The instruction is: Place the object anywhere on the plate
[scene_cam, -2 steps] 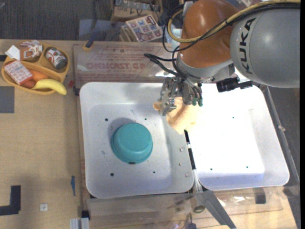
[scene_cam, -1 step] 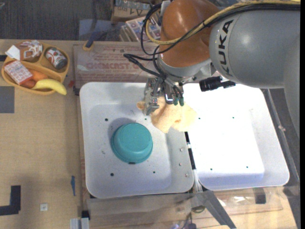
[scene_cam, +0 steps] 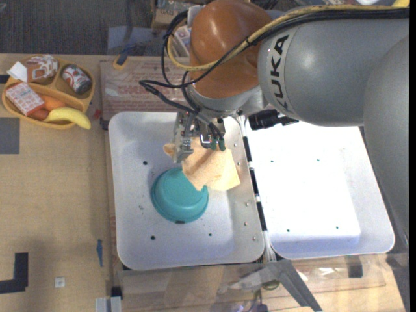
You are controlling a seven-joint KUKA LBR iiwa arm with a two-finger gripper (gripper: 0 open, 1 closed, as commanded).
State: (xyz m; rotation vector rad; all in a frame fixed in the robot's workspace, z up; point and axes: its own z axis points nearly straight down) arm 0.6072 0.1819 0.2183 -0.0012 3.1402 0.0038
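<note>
Over the left bin (scene_cam: pixel 130 239), the hand (scene_cam: pixel 198 145) points down — gripping a yellow sponge (scene_cam: pixel 211 169) beside the teal plate (scene_cam: pixel 179 197)

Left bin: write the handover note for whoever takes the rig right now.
End effector: over the upper middle of the left bin, right above the yellow sponge; its grip state cannot be read from this view.
Yellow sponge: tilted, its lower-left corner overlapping the rim of the teal plate, most of it off to the plate's upper right.
Teal plate: in the middle of the left bin.
Right bin: beside it, arm body overhead.
Done: sponge brought to the plate's edge.
Left: get the sponge resting on the plate, then confirm release.
</note>
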